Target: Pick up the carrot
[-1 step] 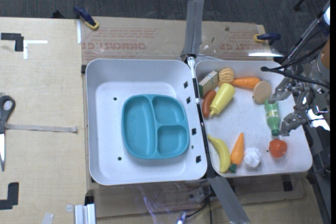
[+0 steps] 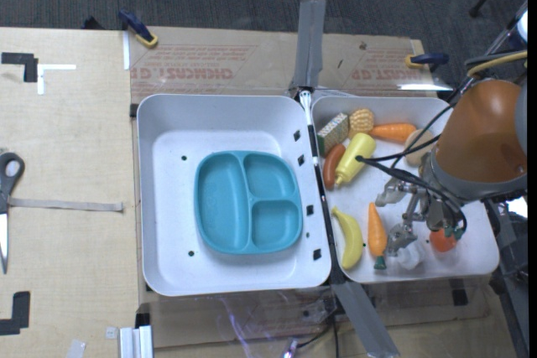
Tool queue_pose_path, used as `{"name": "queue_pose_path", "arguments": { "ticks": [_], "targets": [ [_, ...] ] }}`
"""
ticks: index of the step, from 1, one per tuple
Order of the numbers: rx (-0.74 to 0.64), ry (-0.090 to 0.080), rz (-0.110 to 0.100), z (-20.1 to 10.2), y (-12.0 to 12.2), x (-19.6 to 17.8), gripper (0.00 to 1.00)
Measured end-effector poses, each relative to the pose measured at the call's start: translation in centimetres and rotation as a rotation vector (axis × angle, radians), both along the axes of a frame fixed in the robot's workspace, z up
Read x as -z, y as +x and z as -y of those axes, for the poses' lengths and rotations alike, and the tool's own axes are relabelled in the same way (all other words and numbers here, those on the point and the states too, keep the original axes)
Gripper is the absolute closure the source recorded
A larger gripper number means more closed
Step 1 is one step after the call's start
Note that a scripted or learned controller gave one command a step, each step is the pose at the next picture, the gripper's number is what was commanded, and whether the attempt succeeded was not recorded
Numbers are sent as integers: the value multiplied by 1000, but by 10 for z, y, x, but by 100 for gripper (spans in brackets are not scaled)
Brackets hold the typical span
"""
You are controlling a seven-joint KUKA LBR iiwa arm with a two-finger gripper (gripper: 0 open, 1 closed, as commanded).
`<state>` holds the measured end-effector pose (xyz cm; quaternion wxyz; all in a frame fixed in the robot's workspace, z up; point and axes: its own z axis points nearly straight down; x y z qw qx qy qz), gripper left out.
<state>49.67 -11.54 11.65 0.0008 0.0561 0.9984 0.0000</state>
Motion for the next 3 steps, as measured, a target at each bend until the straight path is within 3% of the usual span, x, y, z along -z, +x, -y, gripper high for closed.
{"name": "queue_pose_path", "arguments": {
  "ticks": [1, 2, 3],
  "targets": [
    [160, -2, 19, -22, -12, 17, 0],
    [158, -4, 39, -22, -6, 6, 100],
    [120, 0, 3, -70, -15, -76, 100]
  ]
}}
